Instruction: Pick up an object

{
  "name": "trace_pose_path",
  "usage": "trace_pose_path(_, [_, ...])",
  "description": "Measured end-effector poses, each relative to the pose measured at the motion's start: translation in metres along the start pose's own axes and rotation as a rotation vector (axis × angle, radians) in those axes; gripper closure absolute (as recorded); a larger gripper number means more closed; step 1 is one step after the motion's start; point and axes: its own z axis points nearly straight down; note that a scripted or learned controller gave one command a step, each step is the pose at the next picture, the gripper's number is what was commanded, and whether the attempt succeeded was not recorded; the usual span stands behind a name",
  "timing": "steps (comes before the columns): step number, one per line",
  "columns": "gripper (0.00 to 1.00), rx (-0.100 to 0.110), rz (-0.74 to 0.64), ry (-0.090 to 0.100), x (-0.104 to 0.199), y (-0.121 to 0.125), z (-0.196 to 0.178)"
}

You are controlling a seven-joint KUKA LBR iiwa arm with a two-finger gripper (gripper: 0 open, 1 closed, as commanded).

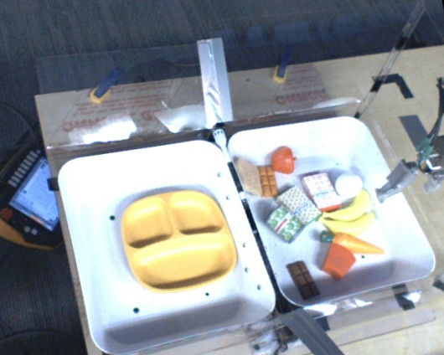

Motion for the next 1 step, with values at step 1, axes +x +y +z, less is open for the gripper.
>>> trace_pose_path(1, [0.0, 0.002, -0.05, 0.002, 0.0533, 0.0061, 0.1469])
